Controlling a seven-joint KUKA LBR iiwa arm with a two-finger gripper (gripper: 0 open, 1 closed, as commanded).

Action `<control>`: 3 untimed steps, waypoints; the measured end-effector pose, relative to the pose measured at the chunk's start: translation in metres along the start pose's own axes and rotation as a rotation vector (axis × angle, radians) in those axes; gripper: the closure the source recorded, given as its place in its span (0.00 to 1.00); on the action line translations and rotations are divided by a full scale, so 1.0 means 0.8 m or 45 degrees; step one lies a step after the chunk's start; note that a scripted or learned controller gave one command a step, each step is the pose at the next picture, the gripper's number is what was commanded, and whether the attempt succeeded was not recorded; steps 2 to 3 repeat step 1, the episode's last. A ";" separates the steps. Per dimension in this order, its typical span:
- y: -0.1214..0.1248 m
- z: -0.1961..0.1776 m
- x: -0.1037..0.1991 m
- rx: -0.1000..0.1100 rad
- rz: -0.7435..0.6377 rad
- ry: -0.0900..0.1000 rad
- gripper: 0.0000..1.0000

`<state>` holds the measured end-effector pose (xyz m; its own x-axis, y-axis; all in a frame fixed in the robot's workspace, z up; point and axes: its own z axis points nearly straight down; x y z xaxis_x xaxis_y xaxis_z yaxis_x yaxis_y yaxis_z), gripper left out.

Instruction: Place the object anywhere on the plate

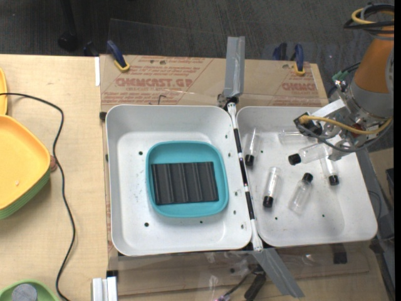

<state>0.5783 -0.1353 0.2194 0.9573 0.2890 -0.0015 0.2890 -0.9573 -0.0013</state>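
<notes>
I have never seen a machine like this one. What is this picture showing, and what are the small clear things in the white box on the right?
One camera, fixed above a bench, looks down at a slant. The grey and orange shape at the right edge is a robot arm, which reaches in from that side. Its claw hangs over the upper part of the right bin, among cables, so I cannot tell if it is open or holds anything.

Two shallow white bins stand side by side. The right one contains several small clear tubes with black caps, lying loose. The left bin contains a teal plate with a dark ribbed centre. The robot should put one tube on that plate. Yellow dishes lie on the table at the left.
</notes>
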 end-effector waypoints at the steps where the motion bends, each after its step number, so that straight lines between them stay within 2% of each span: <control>1: 0.000 0.000 0.000 0.000 0.000 0.000 0.00; 3: 0.000 0.000 0.000 0.000 0.000 0.000 0.00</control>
